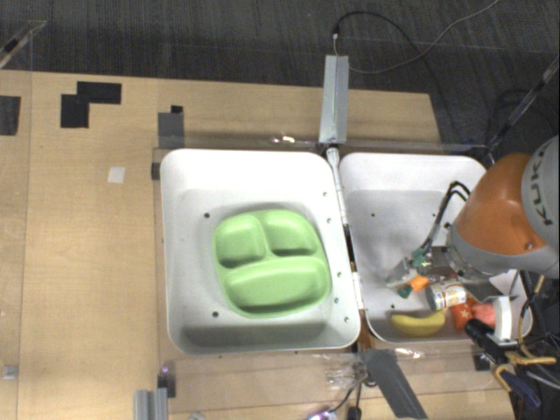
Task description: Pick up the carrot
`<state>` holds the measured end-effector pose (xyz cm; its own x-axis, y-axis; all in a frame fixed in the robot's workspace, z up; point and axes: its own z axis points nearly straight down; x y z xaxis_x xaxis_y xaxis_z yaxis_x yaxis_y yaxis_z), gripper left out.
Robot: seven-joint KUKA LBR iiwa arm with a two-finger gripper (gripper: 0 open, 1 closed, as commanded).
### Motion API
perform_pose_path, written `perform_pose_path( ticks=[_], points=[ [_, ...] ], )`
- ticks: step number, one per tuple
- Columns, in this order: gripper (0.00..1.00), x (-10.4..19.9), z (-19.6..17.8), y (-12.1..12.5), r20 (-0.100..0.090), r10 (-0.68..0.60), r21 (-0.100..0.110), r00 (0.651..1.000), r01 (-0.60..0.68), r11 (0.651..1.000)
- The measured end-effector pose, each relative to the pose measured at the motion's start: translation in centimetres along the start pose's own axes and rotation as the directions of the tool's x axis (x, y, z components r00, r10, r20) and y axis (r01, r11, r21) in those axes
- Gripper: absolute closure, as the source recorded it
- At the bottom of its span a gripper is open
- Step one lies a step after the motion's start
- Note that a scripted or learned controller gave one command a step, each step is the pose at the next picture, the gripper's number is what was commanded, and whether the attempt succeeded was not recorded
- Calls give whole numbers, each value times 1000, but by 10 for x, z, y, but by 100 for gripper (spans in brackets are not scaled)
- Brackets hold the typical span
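One carrot is lying in the right bin, its orange body pointing right and its green end down-left. The gripper is hovering just above it; its state I cannot tell. A banana and a can are sitting nearby. The left bin is holding a green tray.

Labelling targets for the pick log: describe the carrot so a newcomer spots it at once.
Look in the right bin, near its front edge under the arm's wrist. The carrot is the small orange piece with a green tip, just above the banana. Its neighbours are a yellow banana and a pale cylindrical container; only the carrot is orange with green.
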<state>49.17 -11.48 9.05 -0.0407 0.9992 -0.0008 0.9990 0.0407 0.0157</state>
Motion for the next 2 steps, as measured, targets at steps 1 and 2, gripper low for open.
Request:
perform_pose_path(
  ticks=[1, 2],
  points=[
    [100, 1, -11, 3, 0, -3, -8, 1000, 3, 1000],
    [100, 46, -94, 54, -2, -75, 10, 997, 75, 997]
  ],
)
